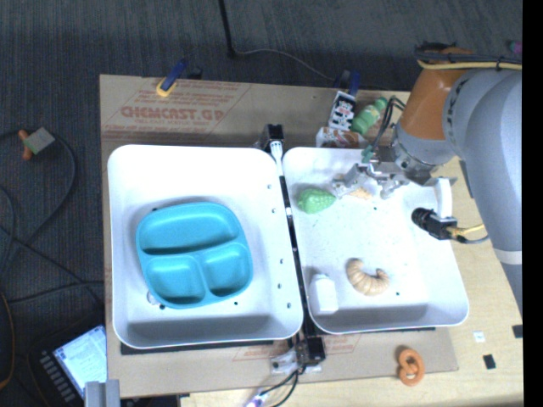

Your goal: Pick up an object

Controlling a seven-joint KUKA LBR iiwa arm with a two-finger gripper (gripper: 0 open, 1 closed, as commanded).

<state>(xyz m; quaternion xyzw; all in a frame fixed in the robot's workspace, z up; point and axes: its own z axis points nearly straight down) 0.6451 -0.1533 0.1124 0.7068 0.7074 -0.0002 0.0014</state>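
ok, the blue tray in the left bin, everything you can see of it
The blue tray looks like glossy moulded plastic, a rounded rectangle with three compartments: one long one across the far side and two smaller ones nearer. It lies flat and slightly rotated on the floor of the left bin. Nothing sits in it; the gripper is well away.

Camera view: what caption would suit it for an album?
Robot arm's tool hovers near a green object in the right bin.

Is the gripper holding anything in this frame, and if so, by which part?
It cannot be told. The gripper is low in the right bin, near the green object, which lies apart from it. A small pale item beside it is unclear.
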